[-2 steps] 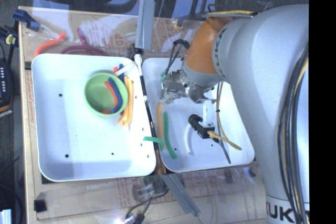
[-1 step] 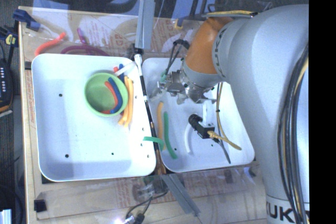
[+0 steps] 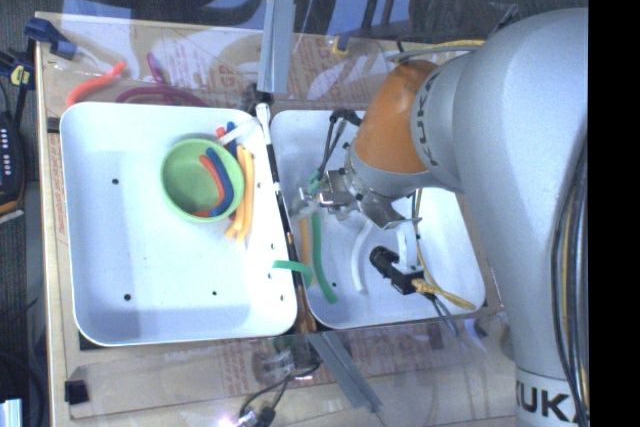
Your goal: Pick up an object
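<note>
Dark carpet round a wooden bench (image 3: 200, 50) w/ two shallow white bins.

Camera view: grey arm w/ orange band (image 3: 400, 130) reaches over the view-right bin (image 3: 385, 313). Gripper (image 3: 322, 195) sits low near that bin's left wall, at the upper end of a long green plastic stick (image 3: 321, 260). Jaw state: can't tell, since the metal parts blur together. A green bit right at the gripper may or may not be the stick's end.

Step, as I read it: grasp attempt on the green stick, nothing clearly lifted yet. Next move prob. needs jaws closing across the stick's narrow width, then a straight lift. Stick lies close to the bin wall, so little room on that side.

Nearby: white curved plastic piece (image 3: 358, 260) just beside the stick; short green strip (image 3: 290, 267) across the divider btwn bins. View-left bin (image 3: 130, 255) holds a round green bowl (image 3: 195, 183) w/ coloured sticks and orange-yellow sticks (image 3: 243, 205) at its rim. All well apart, no obstacle.
</note>
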`<state>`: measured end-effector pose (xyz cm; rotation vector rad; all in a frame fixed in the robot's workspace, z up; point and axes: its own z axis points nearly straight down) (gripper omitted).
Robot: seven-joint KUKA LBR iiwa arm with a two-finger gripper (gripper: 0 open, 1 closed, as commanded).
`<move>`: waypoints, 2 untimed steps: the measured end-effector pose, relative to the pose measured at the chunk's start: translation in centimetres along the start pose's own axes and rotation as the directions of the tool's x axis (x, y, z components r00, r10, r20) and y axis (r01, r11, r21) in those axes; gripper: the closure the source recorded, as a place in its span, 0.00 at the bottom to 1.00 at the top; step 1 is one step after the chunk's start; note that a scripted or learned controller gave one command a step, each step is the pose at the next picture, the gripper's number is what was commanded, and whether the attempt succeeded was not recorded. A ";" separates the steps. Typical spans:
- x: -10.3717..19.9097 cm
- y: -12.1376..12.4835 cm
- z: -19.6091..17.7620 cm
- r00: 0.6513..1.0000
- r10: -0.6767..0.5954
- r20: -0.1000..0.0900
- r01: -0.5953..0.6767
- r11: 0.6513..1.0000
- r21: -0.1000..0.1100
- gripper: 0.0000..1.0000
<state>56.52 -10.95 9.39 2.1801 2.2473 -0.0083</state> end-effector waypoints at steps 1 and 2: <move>0.4 0.0 -0.9 1.000 -0.007 -0.008 0.007 1.000 0.005 1.00; 9.3 1.1 -9.9 0.957 0.290 -0.010 -0.290 0.957 0.010 1.00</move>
